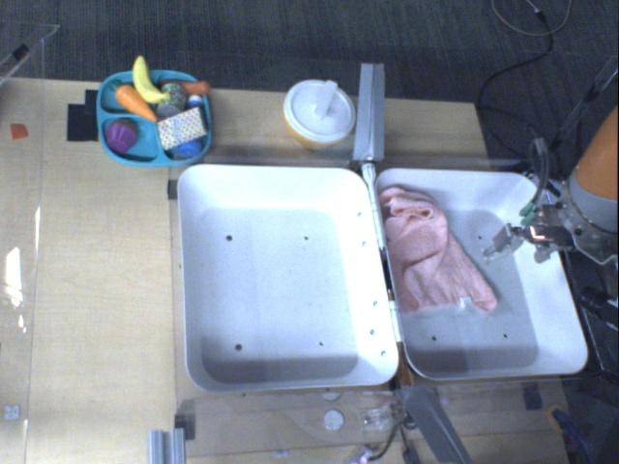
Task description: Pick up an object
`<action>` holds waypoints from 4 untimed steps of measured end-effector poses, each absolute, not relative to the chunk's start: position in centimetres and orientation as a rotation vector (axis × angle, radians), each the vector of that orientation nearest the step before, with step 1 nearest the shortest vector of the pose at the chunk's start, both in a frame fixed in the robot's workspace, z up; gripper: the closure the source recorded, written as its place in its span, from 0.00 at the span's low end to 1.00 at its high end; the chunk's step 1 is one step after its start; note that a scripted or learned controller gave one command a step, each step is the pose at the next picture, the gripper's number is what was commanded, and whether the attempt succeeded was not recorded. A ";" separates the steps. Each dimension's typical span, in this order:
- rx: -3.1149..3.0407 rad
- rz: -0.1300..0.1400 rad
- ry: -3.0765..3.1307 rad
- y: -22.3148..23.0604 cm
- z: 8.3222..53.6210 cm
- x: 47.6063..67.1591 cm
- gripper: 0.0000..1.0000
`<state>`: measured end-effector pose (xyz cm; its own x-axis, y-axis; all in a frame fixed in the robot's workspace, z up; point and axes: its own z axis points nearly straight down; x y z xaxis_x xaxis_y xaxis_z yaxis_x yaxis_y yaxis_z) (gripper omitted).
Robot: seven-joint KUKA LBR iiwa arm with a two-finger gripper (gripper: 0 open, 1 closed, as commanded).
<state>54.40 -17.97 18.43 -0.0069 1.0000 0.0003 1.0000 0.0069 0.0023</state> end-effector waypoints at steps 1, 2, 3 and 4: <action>2.039 0.013 2.373 -15.4 9.0 52.6 0.00; 2.040 0.013 2.373 -15.4 9.0 52.6 0.00; 1.928 0.011 2.464 -14.5 8.9 55.4 0.00; 2.030 0.005 2.392 -13.9 8.9 61.2 0.00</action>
<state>61.18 -13.93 8.95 -0.1624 0.9867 -0.0012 0.9867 0.1624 0.0048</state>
